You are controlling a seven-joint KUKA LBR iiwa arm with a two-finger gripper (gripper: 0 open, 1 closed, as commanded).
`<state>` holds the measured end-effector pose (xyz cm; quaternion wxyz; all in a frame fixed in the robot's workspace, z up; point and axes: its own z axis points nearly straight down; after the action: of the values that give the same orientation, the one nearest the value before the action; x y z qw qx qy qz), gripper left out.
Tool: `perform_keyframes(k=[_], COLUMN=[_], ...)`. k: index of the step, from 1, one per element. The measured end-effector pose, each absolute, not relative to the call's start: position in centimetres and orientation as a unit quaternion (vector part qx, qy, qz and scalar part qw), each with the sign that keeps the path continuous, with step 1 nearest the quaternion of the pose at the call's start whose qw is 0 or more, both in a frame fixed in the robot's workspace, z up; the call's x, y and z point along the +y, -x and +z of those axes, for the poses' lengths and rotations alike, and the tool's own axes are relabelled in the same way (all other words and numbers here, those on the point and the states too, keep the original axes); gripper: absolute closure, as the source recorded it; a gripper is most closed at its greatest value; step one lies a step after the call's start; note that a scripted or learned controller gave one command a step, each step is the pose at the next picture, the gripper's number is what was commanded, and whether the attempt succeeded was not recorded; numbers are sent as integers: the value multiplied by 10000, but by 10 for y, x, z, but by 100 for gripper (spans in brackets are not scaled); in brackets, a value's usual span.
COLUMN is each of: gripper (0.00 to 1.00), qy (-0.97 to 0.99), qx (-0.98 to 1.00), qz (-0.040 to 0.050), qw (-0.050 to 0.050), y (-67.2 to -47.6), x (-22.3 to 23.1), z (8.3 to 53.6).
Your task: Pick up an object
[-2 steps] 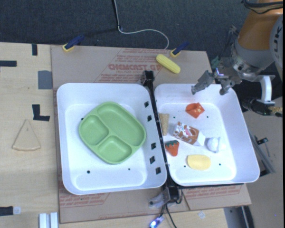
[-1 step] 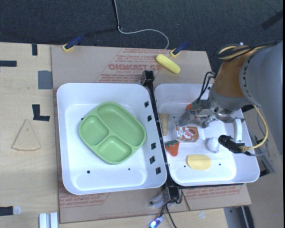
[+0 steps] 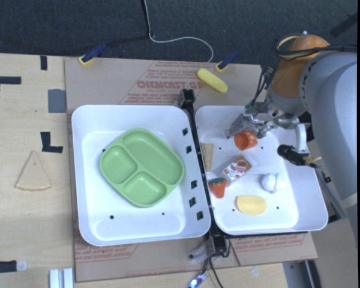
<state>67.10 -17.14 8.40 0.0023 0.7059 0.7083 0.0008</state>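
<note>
So the gripper (image 3: 250, 129) is down in the right bin (image 3: 288, 218), right over the red-orange toy (image 3: 246, 140) near the far side. Honestly can't tell if the jaws are apart or clamped on it. I'd center on it before lifting, and steer clear of the wrapped packet (image 3: 236, 169) just nearby.

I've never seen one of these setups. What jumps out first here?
The big green divided plate lying in the left white bin. Then the grey arm's claw reaching into the right bin, right at a red-orange toy, with a yellow piece nearer the front.
</note>
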Motion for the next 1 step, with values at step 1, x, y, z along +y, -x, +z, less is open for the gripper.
perform_keyframes(k=[1], gripper=[100], qy=[-7059], qx=[7083], qz=[-6], qw=[3], y=[-669], x=[-170], z=[95])
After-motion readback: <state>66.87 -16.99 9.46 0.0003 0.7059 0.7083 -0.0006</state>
